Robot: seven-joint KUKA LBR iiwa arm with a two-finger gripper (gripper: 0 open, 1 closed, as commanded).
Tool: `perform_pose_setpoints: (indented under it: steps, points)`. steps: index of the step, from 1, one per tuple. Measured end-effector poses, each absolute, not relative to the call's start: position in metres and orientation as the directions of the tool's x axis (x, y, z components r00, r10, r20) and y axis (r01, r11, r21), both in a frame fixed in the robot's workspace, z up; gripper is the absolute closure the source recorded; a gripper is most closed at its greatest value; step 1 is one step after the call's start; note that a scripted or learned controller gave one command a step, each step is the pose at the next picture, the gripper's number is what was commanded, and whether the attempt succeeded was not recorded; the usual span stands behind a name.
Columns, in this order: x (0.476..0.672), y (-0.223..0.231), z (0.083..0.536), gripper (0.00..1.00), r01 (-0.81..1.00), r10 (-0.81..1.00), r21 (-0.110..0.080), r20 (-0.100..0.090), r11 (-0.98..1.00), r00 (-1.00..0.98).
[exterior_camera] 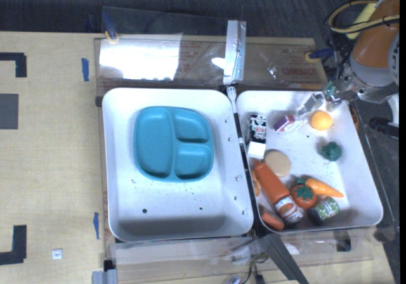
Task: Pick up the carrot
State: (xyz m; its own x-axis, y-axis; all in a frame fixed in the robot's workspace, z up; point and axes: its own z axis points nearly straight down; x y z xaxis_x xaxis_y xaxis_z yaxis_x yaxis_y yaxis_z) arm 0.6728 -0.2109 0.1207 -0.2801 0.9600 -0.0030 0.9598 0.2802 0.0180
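Note:
The carrot (325,188), orange and tapering to the right, lies in the front part of the right bin (365,168), resting against a red tomato-like toy (303,195) and above a green jar (325,209). My gripper (322,100) hangs over the bin's far right corner, just above an orange ball (321,120) and well behind the carrot. Nothing shows in its grasp. The grey arm with its orange band (374,45) comes in from the upper right.
Crowding the right bin are a red ketchup bottle (276,191), beige disc (277,163), cow-print carton (257,127), pink packet (285,123) and green lump (330,150). A blue divided plate (172,143) lies in the left bin (120,200).

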Motion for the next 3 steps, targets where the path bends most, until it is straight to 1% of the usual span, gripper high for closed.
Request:
perform_pose_setpoints:
  steps: [1,2,3]
  points:
    - [0.666,-0.216,0.119,0.00,0.939,0.940,0.034,-0.003,0.342,-0.342]
    - [0.593,-0.224,0.142,0.00,0.919,0.919,0.006,-0.006,0.395,-0.395]
    - [0.658,-0.214,0.087,0.00,0.850,0.850,-0.005,0.021,0.527,-0.527]
